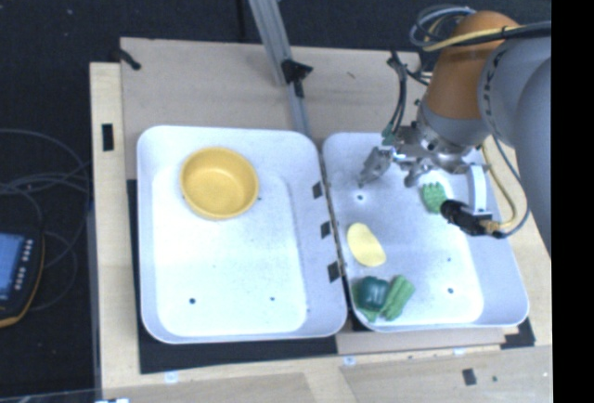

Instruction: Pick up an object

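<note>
My gripper (393,171) hangs over the upper part of the right bin (464,299), open, with nothing between its fingers. A small light green object (433,197) lies just to its right, close to one finger. Below the gripper, a pale yellow oval piece (366,245) rests on the bin floor. Farther toward the front lie a dark green round object (372,292) and a lighter green block (399,295), touching each other. A yellow bowl (219,182) stands upright in the upper left of the left bin (232,299).
A grey metal post (264,6) slants down from the top and ends between the two bins. Black cable ends (469,217) hang by the wrist over the right bin. A handheld pendant (17,269) lies off the bench at left.
</note>
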You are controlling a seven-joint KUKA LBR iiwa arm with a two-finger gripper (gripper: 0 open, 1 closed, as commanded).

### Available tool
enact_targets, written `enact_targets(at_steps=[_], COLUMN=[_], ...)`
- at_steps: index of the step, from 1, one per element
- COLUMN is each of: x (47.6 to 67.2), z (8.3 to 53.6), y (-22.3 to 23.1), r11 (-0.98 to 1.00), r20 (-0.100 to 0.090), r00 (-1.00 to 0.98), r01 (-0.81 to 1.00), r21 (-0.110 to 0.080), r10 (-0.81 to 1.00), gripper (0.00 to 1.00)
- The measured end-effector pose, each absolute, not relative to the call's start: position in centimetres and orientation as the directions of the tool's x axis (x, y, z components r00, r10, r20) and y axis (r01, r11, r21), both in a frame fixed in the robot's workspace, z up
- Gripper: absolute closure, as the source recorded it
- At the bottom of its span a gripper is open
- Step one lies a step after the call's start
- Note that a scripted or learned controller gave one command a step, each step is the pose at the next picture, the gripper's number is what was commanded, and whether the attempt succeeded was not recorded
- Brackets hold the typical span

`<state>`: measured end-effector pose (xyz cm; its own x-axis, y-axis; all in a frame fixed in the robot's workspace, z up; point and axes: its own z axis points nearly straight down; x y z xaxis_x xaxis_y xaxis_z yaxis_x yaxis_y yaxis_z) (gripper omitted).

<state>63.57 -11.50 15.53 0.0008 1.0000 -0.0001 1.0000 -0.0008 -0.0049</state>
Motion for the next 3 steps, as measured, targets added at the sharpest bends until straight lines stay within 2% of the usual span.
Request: enact_targets(at_steps=[1, 2, 3], x=[63.5, 63.6, 63.0], z=[10.3, 11.6, 17.2], y=[-11.6, -11.6, -12.3], r11=[-0.001, -0.002, -0.001], r20=[0.000, 0.001, -0.001], r00=[0.001, 0.002, 0.001], r01=[1.000, 1.000, 1.000], r21=[-0.004, 0.002, 0.005], r10=[1.000, 1.000, 1.000], gripper=[0.00, 1.00, 1.00])
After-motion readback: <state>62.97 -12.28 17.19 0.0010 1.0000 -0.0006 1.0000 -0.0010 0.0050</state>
